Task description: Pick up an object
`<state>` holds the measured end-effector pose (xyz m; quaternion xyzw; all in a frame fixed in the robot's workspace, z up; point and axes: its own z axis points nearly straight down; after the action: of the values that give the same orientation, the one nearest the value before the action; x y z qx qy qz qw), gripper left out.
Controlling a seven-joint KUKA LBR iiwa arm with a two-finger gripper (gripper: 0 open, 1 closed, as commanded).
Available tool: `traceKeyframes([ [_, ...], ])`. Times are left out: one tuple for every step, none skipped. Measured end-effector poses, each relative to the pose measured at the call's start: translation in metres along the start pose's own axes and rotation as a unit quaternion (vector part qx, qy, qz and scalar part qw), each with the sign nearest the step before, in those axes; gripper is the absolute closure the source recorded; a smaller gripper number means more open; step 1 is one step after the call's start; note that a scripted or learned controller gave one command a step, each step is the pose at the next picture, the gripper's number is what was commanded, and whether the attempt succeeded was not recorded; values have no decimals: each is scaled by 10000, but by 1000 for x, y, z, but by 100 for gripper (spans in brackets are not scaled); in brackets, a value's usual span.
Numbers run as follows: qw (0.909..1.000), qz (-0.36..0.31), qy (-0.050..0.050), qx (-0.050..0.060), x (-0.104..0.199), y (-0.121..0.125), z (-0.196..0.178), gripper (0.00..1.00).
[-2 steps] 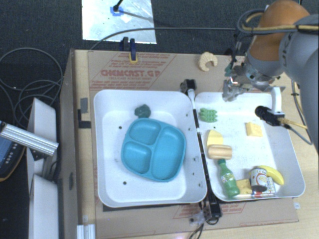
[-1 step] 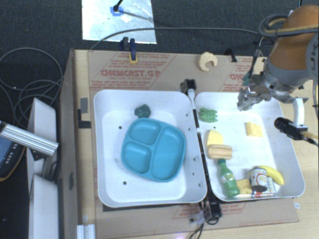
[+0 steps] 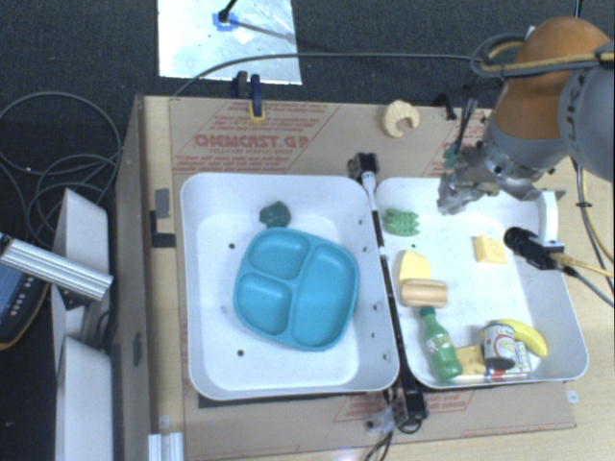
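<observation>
Camera view: the tool (image 3: pixel 454 198) is hanging over the upper left part of the right bin (image 3: pixel 557 286), w/ nothing seen between its fingers; whether they are open or closed can't be told from this angle. The arm is reaching in from the right, grey w/ an orange band.

Objects to pick are lying in the right bin. A green bumpy piece (image 3: pixel 401 222) is sitting just below-left of the tool, near the divider. A small yellow block (image 3: pixel 489 250) is lying right of centre, apart from the rest. A yellow wedge (image 3: pixel 413 265) is touching a tan roll (image 3: pixel 424 292) beneath it. A green bottle (image 3: pixel 441 345) is lying tilted near the bin's front wall, next to a can (image 3: pixel 502 348) and a banana (image 3: pixel 528 337) in the front right corner.

Open room: the bin's middle is showing bare white floor between the block and the front cluster.

The left bin (image 3: pixel 207 257) is holding a blue divided plate (image 3: pixel 293 288) and a small dark green thing (image 3: pixel 275 214) touching its upper edge. A beige curled piece (image 3: pixel 401 117) is sitting on the desk (image 3: pixel 317 137) behind the bins.
</observation>
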<state>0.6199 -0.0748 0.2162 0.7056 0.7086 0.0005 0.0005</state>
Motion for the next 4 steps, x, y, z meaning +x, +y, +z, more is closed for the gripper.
traceKeyframes([
  [10000,-3,0,-5,-1,19,-3,100],
  [10000,15,-6,-8,-24,16,-7,100],
  [10000,1,-5,-1,-28,49,9,100],
  [10000,10,-5,-11,-35,49,-5,100],
])
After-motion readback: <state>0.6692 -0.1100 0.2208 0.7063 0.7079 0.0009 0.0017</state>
